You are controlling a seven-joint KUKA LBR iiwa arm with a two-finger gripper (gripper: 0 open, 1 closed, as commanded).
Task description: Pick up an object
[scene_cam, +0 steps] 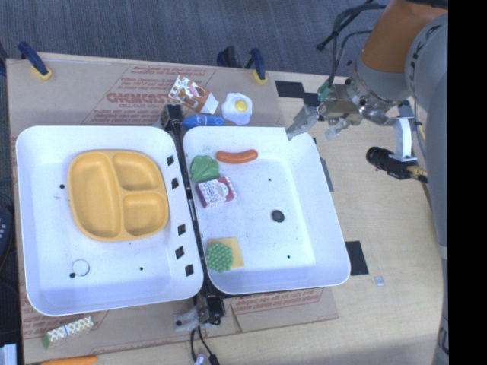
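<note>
claw [313,125]: spread, empty, above far right corner of right bin [327,226] | target: sausage [237,157] at far side, inside bin | risk: round sausage rolling away, fingers closing on nothing

Wooden bench [396,295], flattened cardboard sheet [137,90] spread over its left part. Two white bins side by side on cardboard: left bin [30,204], right bin [323,226], touching along middle. Behind bins on cardboard: snack packet [186,92], toy fried egg [237,107], blue item [202,120] (hard to identify). Front left: small wrapped candy [70,329]. Black tape patches [355,258] on bare wood.
</note>
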